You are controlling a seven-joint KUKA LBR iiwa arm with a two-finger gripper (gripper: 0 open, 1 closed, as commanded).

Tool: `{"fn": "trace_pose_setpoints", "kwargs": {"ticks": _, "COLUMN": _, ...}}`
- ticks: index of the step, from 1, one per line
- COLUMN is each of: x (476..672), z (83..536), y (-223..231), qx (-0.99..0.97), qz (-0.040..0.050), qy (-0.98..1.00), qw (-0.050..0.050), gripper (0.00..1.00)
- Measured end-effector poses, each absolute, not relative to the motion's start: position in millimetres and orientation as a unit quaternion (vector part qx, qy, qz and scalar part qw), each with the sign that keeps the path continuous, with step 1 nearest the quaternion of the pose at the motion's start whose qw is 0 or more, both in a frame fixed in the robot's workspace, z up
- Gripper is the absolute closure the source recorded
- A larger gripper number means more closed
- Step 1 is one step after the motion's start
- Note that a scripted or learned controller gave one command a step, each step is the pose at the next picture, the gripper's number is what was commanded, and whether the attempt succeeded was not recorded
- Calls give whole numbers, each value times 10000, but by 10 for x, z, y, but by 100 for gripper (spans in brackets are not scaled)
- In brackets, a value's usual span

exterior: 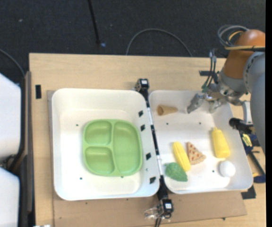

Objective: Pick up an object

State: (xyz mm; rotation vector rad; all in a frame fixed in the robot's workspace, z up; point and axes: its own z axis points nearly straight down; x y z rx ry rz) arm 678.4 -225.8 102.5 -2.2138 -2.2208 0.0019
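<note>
- My gripper (pixel 203 101) hung over the far part of the right bin (pixel 183 126), its fingers apart with nothing between them.
- The nearest thing to it was a small tan cone (pixel 166 109), lying on its side just to the left of my fingers and apart from them.
- Nearer the camera than my hand lay the rest: a yellow corn cob (pixel 220 143), a second corn cob (pixel 181 155) beside a pizza slice (pixel 195 153) (the two looked to be touching), a green leafy piece (pixel 176 172) at that cob's near end, and a white egg (pixel 226 168).
- Well to the left of my hand, in the left bin (pixel 70 126), sat a green divided plate (pixel 112 147).
- I judged the pick not yet started.
- Risk: the cone was small and tapered, so closing off-centre could squirt it sideways or roll it away.
- Risk: it lay near the bin's far wall, so a low descent there could strike the rim.
- Risk: going for the crowded cob and pizza could catch two things or nudge both.
</note>
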Motion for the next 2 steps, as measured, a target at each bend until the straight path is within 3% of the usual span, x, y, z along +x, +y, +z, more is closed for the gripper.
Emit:
{"fn": "trace_pose_setpoints", "kwargs": {"ticks": 1, "x": 6802, "z": 1150, "y": -2278, "qx": -7054, "qz": -5, "qy": -7088, "qw": -33, "gripper": 100}}
{"fn": "trace_pose_setpoints", "kwargs": {"ticks": 2, "x": 6880, "z": 1653, "y": -2225, "qx": -7062, "qz": -18, "qy": -7080, "qw": -30, "gripper": 100}}
